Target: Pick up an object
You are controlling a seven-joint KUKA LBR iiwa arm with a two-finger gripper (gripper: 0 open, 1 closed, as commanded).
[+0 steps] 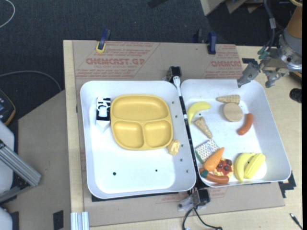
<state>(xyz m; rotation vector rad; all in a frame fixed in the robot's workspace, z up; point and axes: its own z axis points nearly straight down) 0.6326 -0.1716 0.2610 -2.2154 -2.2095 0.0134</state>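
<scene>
Two shallow white bins are seen side by side on the desk (144, 56). The left bin (96, 176) carries a yellow divided plate (141, 121) toward its 12 o'clock half, with a small black-and-white item (102, 110) just beside the plate at 9 o'clock and a small pale yellow piece (173, 148) touching the plate's edge at about 4 o'clock.

The right bin (273, 138) is filled with toy food. A small banana (197, 109) lies near its 10 o'clock corner, and a cone-shaped piece (203, 127) lies just below it. A tan wedge (228, 99) and a round beige piece (233, 112) sit close together toward 12 o'clock, with a red-orange sausage (245, 124) at about 4 o'clock from them. Along the 6 o'clock edge, a checkered packet (206, 149), a carrot (213, 159), a cluster of small red items (223, 166), a second sausage (217, 178) and a bunch of yellow bananas (249, 165) are crowded together.

The hand (260, 74) is seen over the right bin's 1 o'clock corner, above the rim, well apart from the food. Its fingers (248, 74) are spread apart, and nothing is seen between them.
</scene>
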